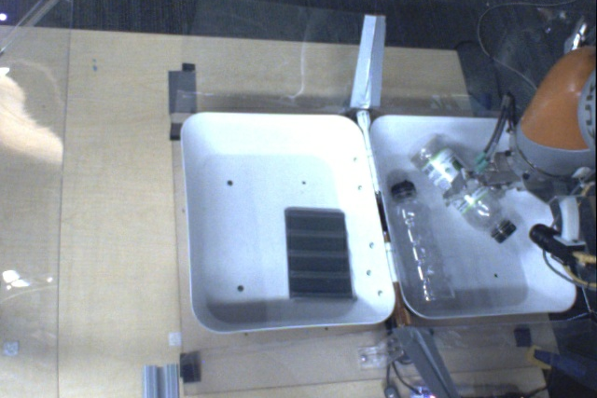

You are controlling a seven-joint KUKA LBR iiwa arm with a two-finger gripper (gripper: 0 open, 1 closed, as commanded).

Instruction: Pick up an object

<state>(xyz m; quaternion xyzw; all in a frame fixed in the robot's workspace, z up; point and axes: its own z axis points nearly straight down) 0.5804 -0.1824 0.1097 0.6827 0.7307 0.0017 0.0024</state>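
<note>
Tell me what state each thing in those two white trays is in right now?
Black ridged block: lying flat in the left bin, untouched.
Clear plastic bottle: lying on its side in the right bin.
Small black cap: resting loose beside the bottle.
Small black piece: loose on the bin floor.
Arm: reaching over the right bin.

Counted things on the bench

We count two white bins, the left bin (201,200) and the right bin (541,294). We see one dark ribbed block (318,252) in the left one. In the right one we count two small black pieces (402,190) (504,231) and some clear plastic items (448,177); their number we cannot tell.
</note>
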